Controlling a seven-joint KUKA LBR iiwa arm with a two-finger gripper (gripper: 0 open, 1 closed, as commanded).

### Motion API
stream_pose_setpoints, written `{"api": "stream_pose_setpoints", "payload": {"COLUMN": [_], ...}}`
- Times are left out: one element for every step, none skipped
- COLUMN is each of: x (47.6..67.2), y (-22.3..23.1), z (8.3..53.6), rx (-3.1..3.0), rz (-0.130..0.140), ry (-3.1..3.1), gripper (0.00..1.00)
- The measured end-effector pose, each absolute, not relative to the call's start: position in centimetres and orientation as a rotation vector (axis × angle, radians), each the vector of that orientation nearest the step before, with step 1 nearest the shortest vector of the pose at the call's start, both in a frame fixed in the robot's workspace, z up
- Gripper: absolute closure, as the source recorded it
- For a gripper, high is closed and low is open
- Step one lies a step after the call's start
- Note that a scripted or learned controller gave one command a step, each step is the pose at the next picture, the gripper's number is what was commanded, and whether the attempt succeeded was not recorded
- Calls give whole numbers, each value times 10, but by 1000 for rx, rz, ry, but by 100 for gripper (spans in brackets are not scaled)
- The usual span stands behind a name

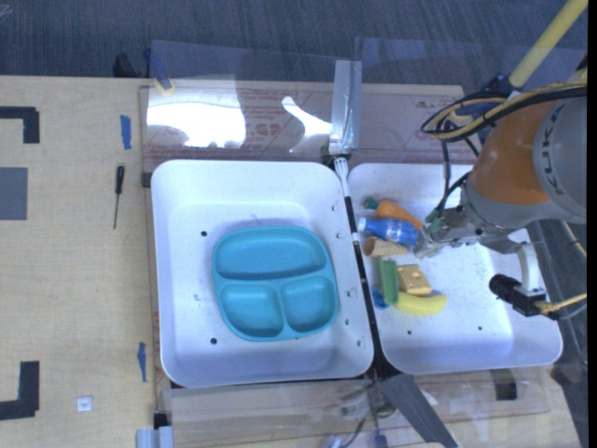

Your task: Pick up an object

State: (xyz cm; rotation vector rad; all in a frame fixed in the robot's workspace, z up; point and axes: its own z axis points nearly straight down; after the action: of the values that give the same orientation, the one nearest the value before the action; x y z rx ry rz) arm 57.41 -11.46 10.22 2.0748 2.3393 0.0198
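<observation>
The grey arm with its orange band [508,161] reaches in from the right over the right bin [485,343], and its pincer [431,236] sits low at the edge of a small heap of toys near that bin's left wall. Whether the pincer is apart or together cannot be told from this angle, and nothing can be seen between its tips. The heap holds an orange carrot-like piece [399,212] at the top, a blue bottle [390,232] just below it and closest to the pincer, a green stick [388,282], a tan block [412,278] and a yellow banana [422,302] at the bottom. The left bin [177,203] carries a light blue divided tray [275,281] lying flat in its middle. Both bins rest side by side on the wooden surface [65,278], where a thin screwdriver [118,192] lies well to the left.
</observation>
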Motion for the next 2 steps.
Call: {"api": "stream_pose_setpoints", "payload": {"x": [574,538], "y": [-115,-105], "z": [101,88], "rx": [2076,1968], "rz": [18,7], "ry": [2340,2440], "gripper": [0,0]}}
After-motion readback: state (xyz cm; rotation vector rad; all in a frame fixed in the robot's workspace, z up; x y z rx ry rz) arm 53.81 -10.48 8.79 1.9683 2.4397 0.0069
